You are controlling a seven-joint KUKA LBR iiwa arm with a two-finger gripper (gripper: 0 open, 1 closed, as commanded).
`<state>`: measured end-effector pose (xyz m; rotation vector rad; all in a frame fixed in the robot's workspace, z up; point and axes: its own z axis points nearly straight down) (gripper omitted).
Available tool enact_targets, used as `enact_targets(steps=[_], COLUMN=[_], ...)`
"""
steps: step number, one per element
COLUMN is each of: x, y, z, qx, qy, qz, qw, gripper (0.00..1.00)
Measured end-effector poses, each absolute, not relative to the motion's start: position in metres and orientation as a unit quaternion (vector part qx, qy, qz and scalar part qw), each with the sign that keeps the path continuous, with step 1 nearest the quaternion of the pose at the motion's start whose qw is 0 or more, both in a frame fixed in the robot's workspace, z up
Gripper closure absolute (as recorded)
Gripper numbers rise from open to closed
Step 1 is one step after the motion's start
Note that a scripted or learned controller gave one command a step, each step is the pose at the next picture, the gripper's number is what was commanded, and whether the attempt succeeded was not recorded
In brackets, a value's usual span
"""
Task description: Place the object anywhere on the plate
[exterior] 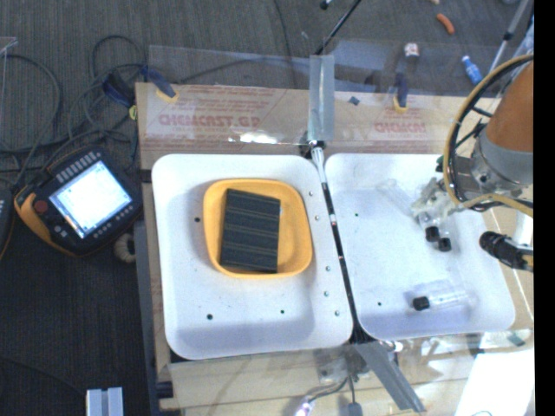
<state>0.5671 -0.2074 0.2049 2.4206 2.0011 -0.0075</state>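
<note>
The gripper (437,232) hangs over the right bin (373,258), toward its far right side, its two dark fingertips (431,231) a little apart with nothing between them, so the jaws are released and hold nothing. The grey arm (507,150) with its orange band rises from it at the view's right. In the same bin, nearer the front edge, lies a small clear tube with a black cap (438,298). Across the divider, the left bin (178,310) holds a yellow plate (211,224), and the dark ribbed rectangular block (251,230) lies flat on that plate, roughly centred. Left of the bins, a teach pendant (82,202) with a lit screen rests on the floor.
</note>
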Motion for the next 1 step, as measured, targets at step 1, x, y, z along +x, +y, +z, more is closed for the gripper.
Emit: enact_targets(steps=[1], x=[0.5673], y=[-0.2073], z=[0.2050], qx=[0.771], qy=[0.637], qz=[-0.0021], qw=[0.001], gripper=[0.00])
